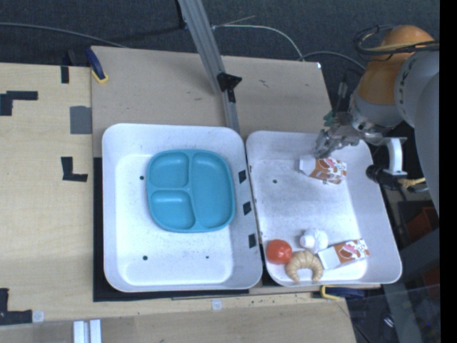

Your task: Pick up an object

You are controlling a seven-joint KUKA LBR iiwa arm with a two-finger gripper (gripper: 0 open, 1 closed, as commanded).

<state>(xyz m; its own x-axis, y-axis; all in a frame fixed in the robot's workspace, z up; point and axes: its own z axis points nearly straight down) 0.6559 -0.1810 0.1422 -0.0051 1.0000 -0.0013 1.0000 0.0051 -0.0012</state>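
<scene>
Right now the end effector [330,140] sits low over the far corner of the right bin [375,213], just above a small carton [325,168]. Whether it is spread or pressed together I cannot tell; the view is too small and the wrist covers the tip. Nothing shows between its tips, so I would not call the carton held.

The carton lies on its side near the bin's far wall, touching or almost touching the tip. Its long axis runs roughly left to right across the view, tilted slightly, with the white end pointing left and the red printed end pointing right.

To do the grasp well, I judge the tips should close across the short width, square to that long axis, and centred so the carton does not swing.

Well apart, at the near wall, lie a tomato [278,250], a croissant [305,264] and a second carton [344,253]. The left bin [125,263] carries a blue tray [191,190].
</scene>
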